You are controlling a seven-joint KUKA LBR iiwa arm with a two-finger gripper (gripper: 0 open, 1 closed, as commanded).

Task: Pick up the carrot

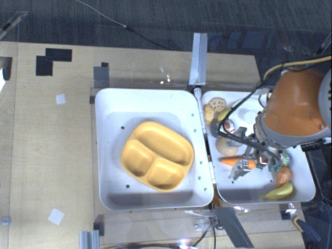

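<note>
The carrot is a thin orange stick lying flat in the right bin, its pointed tip toward the bin's left wall. My gripper hangs right over the carrot's thicker right end and hides part of it. The grey arm with its orange band reaches in from the right and covers the bin's upper right part.
The right bin also holds a cookie, a round tan bun, a banana at the front and a reddish piece with a green top. In the left bin lies a yellow divided plate.
</note>
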